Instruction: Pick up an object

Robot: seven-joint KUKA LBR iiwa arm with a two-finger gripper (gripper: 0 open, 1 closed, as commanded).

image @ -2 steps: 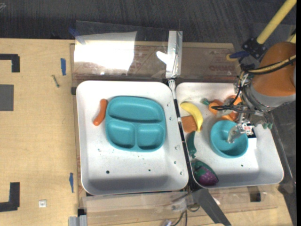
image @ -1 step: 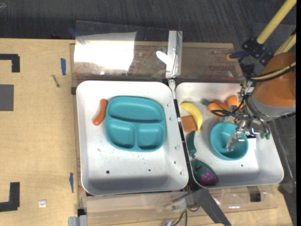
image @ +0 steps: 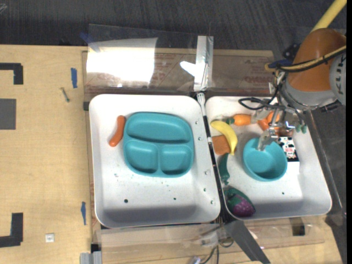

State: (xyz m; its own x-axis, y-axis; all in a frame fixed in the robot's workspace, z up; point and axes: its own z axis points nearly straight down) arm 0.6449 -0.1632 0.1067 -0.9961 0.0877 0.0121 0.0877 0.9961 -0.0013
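I see the gripper [image: 273, 130] low in the right bin [image: 313, 197], at the blue bowl's [image: 265, 161] twelve o'clock rim. I cannot tell how the claw stands; it looks blurry. The banana [image: 226, 133] lies at the bowl's ten o'clock, a carrot [image: 241, 120] just above it.

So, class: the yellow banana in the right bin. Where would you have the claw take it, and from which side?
Probably from straight above, at the middle of the banana's curve, with the claw closing across its narrow width. It lies flat and its upper side is clear. An orange-brown block lies against its left edge, so grip above that, nearer the carrot end.
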